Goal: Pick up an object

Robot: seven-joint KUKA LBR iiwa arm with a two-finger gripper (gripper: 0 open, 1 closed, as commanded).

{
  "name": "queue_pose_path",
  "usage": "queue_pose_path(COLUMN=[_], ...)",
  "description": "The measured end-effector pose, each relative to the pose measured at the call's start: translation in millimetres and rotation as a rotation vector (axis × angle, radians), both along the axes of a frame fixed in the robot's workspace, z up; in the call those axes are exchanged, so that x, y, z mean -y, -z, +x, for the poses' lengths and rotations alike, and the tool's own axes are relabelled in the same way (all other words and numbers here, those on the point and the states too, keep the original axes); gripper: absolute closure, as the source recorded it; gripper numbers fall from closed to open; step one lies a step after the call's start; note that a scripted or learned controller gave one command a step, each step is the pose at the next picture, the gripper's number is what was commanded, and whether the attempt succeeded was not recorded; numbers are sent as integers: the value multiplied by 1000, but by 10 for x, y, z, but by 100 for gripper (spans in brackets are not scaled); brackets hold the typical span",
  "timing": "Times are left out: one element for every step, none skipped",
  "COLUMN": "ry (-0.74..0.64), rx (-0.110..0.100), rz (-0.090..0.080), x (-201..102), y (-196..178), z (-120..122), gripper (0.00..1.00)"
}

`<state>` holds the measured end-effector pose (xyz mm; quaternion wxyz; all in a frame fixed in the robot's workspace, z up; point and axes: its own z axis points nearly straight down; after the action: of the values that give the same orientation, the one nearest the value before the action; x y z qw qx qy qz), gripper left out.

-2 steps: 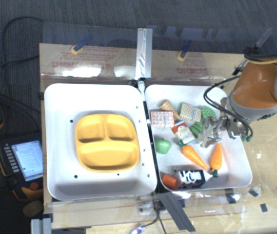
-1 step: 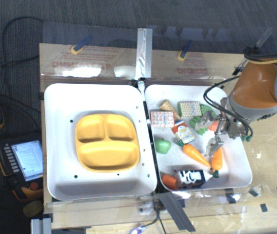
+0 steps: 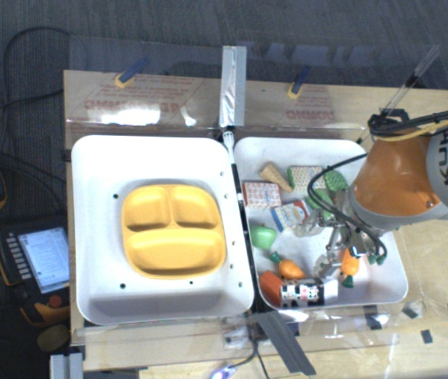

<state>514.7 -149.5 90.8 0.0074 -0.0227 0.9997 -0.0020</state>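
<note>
Lying just beside gripper (image 3: 336, 253), seemingly: orange toy (image 3: 351, 265).

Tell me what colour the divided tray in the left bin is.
Yellow tray, seen in the camera view.

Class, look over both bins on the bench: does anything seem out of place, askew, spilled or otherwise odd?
Nothing looks spilled or broken. The yellow tray lies flat in the left bin, slightly askew. The small items are jumbled in the right bin, where the hand reaches in.
</note>
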Motion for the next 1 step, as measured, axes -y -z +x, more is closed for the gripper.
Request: queue_pose_path(ry=[-80], rx=[2], rz=[0], x=[-456], y=[2], z=[810], gripper=[0])
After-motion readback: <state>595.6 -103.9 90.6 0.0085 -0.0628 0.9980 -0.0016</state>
